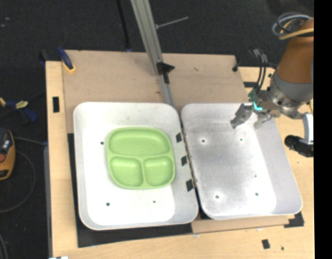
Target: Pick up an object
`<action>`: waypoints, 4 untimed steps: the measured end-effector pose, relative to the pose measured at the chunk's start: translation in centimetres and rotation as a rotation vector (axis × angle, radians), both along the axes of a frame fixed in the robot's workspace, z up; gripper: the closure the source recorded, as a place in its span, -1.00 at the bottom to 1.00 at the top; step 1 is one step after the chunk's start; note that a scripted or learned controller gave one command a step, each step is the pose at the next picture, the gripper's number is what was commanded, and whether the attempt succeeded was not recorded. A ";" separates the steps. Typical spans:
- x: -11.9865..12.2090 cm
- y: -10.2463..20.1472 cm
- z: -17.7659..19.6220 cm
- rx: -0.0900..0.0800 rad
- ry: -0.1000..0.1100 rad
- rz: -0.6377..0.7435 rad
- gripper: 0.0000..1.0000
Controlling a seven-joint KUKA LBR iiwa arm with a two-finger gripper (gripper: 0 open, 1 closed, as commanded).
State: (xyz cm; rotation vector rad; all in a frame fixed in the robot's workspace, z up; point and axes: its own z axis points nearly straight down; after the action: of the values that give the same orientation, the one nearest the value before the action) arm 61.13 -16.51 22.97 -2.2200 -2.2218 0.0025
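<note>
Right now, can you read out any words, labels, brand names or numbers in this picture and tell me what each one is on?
No readable text anywhere.
Green divided plate: plain, no marking.
Left white bin and right white bin: no labels.
Orange device at the left edge: its face is too small and blurred to read.

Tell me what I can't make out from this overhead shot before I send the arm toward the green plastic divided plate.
- Gripper, camera view: small and blurred above the right white bin; finger state unreadable.
- Grey arm with orange band: cut off by the view's right side.
- Green divided plate in the left white bin: its underside and rim clearance are hidden from above.
</note>
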 end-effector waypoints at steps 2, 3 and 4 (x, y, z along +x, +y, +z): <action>-0.7 -0.3 -5.8 -0.001 0.001 -0.001 -1.00; -1.1 -0.4 -12.1 0.000 0.002 -0.002 -1.00; -1.0 -0.5 -12.9 -0.001 -0.002 -0.003 -1.00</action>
State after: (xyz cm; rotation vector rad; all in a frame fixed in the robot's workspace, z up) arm 60.09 -17.04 10.11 -2.2253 -2.2199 0.0020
